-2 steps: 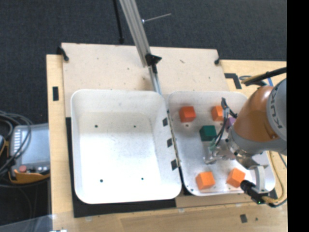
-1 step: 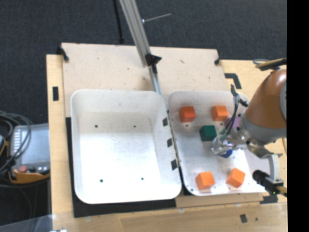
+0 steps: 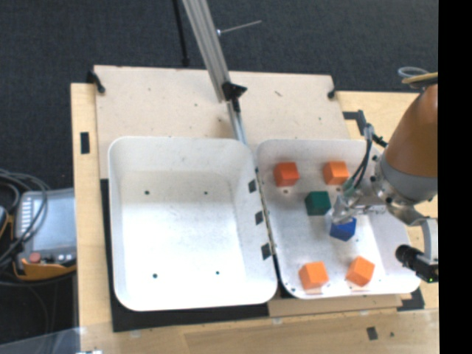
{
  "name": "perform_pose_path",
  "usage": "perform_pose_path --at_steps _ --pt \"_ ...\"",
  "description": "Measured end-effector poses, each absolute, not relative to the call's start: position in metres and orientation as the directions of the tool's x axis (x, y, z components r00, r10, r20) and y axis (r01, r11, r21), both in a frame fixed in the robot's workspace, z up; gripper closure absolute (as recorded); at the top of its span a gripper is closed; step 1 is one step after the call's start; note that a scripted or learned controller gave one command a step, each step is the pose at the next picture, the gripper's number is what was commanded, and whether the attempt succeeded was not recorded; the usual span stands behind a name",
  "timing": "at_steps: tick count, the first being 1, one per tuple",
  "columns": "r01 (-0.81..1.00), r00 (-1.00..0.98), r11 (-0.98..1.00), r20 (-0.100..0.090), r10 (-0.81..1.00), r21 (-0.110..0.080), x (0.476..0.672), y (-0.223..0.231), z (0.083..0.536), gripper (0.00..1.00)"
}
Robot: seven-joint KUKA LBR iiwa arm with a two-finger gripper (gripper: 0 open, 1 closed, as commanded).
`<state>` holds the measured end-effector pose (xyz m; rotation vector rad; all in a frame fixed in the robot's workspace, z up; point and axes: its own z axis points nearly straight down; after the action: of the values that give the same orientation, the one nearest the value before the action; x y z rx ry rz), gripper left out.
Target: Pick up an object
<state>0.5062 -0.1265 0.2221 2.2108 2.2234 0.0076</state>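
Right, the grey arm with its orange band is in from the right, and its two-finger gripper point(image 3: 344, 214) sits low over the right-hand shallow white bin point(image 3: 289, 282), directly above the small blue cube point(image 3: 343, 230). That cube looks like the chosen one. It lies near the middle of the bin with bare floor around most of it, which makes it the easy target. Whether the tool has released, clenched or caught anything, I cannot tell; the metal there blurs against the cube's top edge.

The dark green cube point(image 3: 318, 202) sits just beside, up and to the left, close enough to be nudged if the approach drifts. Four orange cubes ring the spot: one at upper left point(image 3: 286, 173), one at upper right point(image 3: 335, 172), one at lower left point(image 3: 313, 275), one at lower right point(image 3: 360, 271), all well apart from the blue one. The left-hand white bin point(image 3: 118, 198) waits alongside, touching its neighbour.
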Motion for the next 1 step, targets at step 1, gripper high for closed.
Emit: perform_pose_path --at_steps 1 --pt "1.0 -0.006 0.006 -0.001 1.0 0.008 0.4981 -0.1272 0.2753 1.0"
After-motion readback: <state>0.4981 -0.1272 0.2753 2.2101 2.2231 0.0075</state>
